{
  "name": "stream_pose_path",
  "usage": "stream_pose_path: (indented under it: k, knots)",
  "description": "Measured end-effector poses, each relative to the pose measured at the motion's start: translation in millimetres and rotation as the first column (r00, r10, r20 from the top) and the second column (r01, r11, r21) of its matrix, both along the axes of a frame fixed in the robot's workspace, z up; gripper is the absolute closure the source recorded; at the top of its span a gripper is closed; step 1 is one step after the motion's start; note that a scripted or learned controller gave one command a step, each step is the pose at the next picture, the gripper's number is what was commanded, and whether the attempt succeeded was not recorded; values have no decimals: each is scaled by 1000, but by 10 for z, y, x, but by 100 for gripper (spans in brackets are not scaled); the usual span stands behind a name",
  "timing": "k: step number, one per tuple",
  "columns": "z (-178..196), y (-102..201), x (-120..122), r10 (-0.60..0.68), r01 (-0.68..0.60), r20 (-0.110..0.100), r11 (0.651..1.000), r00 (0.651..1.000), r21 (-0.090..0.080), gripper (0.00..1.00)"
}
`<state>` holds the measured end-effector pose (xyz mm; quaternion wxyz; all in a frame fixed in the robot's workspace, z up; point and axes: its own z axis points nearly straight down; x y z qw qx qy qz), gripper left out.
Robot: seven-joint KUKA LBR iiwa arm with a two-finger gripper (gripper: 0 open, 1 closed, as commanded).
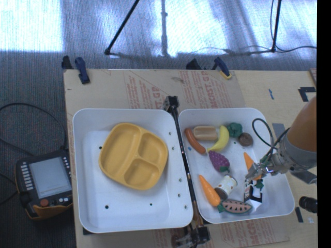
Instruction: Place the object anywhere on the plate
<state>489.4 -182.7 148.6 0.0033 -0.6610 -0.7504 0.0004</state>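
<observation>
Camera view: yellow three-compartment plate [134, 155] sits in the left bin [90, 211], centre-left of frame, nothing on it. Which toy is the task object can't be told; all the toys lie in the right bin [282, 203].

Right bin contents:
- hot dog bun [205, 133] at upper left, sausage [195, 140] just beside it on the left
- banana [221, 138] next to the bun, green broccoli piece [235, 129] and a brown round item [245, 139] to its right
- purple grapes [219, 161] mid-bin
- carrot [209, 190] lower left, small can [225, 186] lying on its side touching or just beside it
- watermelon slice [236, 207] at the lower edge
- second orange carrot-like piece [249, 161] right of centre, near the gripper

Gripper [254, 189] is low over the lower-right part of the right bin, just right of the can and above the watermelon slice. Finger opening: cannot tell, the tips merge with clutter there; no visible toy between them. Arm [305, 138] enters from the right edge, orange band showing, black cable loop [261, 130] off the wrist.

Both bins rest on the worktop [119, 89], clamps [81, 68] along its top edge. Teach pendant [45, 182] on the floor at lower left; tripod legs [124, 27] at top.
</observation>
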Motion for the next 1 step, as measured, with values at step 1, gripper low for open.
stream_pose_path:
  k: [1]
  knots:
    - [0,-1,0,0,0,0,1000,1000,0,0]
